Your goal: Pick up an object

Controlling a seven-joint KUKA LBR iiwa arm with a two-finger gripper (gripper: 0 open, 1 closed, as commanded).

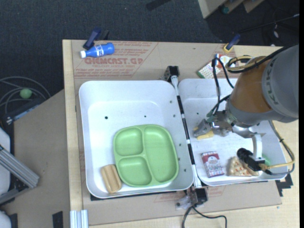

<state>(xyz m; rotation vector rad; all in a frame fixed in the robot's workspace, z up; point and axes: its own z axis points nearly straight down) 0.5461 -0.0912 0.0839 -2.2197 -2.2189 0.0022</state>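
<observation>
The gripper [205, 129] sits low in the right bin [199, 91], a yellowish object [205, 136] at its tips; whether it grips, I cannot tell. Just below it lies a red-and-white packet [212, 164], its print unreadable. Far up-left, the board [142, 61] reads "GEMCAST".

Left of the gripper [205, 128], the bin divider [183, 120] blocks low passage. Below it, bare bin floor [223, 144] lies open before the red card box [212, 164] and pizza slice [241, 167].

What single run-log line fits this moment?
arm: over right bin | tool: low, at yellow item | green tray: left bin | lift: not yet
</observation>
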